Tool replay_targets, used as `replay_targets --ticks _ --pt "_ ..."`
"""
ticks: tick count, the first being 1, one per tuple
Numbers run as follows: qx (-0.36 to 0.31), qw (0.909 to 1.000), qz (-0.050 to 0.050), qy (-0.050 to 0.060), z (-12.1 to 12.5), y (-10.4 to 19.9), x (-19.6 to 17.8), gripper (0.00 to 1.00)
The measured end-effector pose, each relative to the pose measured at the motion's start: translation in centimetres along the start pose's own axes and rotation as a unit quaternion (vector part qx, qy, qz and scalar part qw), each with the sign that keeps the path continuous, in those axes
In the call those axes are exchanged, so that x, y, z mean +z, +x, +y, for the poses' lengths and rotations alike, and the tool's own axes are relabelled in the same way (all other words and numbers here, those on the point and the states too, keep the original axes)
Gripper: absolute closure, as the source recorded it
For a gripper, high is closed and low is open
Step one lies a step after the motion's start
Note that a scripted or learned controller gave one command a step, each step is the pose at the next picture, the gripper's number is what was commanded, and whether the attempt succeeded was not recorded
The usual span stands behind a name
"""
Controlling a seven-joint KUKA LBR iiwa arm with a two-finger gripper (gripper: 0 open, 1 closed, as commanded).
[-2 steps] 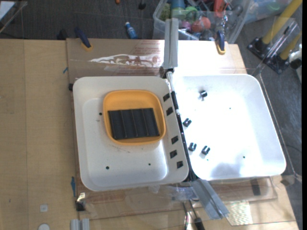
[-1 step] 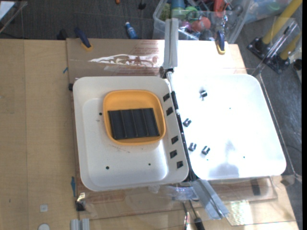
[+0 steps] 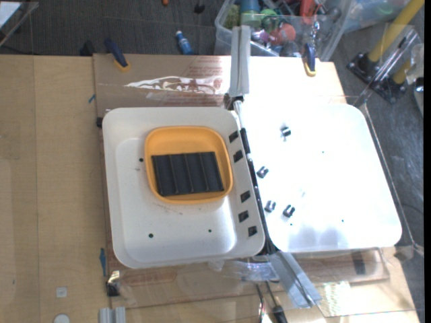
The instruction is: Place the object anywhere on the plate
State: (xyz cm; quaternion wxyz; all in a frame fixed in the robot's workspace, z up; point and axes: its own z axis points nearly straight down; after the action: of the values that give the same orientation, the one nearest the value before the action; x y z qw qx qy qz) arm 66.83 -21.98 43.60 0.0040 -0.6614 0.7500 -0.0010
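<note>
An orange square plate (image 3: 156,140) sits in the left white bin (image 3: 128,241). A flat black ribbed object (image 3: 187,173) lies on the plate, covering most of its middle and front part.
The right white bin (image 3: 350,200) is brightly lit and holds a few small dark bits (image 3: 288,211). A row of black clips (image 3: 244,195) runs along the divide between the bins. A clear box of colourful toys (image 3: 289,9) stands beyond the bench.
</note>
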Motion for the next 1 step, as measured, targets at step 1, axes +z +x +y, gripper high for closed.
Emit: replay_targets --ticks 1 --pt "-0.164 0.9865 0.0 -0.001 0.02 0.06 0.04 1.0"
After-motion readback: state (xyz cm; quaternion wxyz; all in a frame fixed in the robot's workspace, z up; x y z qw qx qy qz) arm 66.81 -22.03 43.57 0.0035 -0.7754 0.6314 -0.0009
